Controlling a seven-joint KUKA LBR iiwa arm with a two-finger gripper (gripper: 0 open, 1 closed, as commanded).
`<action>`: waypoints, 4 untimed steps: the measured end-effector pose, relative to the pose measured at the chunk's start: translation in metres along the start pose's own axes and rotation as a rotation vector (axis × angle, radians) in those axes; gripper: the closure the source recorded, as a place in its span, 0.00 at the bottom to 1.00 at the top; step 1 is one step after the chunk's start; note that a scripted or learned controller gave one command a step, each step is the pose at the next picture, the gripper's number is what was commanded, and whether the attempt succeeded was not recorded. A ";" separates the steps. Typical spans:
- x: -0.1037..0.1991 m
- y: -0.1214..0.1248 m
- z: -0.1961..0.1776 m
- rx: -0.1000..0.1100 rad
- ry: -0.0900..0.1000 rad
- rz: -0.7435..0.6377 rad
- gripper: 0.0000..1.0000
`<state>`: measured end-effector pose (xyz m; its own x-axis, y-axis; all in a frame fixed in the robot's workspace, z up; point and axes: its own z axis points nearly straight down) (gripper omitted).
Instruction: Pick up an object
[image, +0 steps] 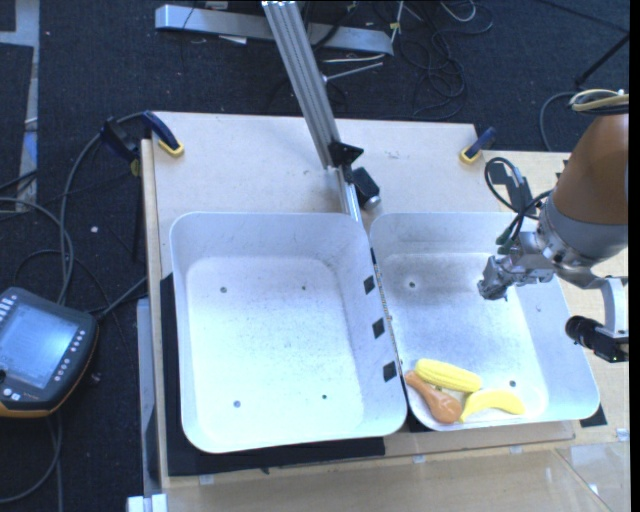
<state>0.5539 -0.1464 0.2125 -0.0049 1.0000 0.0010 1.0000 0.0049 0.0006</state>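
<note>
Three small objects lie together near the front edge of the right bin (560, 390): a yellow corn-like piece (448, 375), an orange piece (437, 398) just below it, and a yellow banana shape (494, 403) to their right. My gripper (493, 287) hangs over the upper right part of that bin, well above and behind the objects, with nothing visibly held. The arm comes in from the right, its orange band at the frame's edge.
The left bin (200, 250) lies beside the right one, with a raised divider wall (378, 310) between them. A slanted metal pole (310, 85) rises from behind the bins. A pendant (40, 350) lies on the floor at far left.
</note>
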 end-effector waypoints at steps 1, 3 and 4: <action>0.051 0.013 -0.013 0.000 0.000 0.000 1.00; 0.161 0.030 -0.015 0.000 0.000 -0.001 1.00; 0.214 0.034 -0.007 0.001 0.000 0.000 1.00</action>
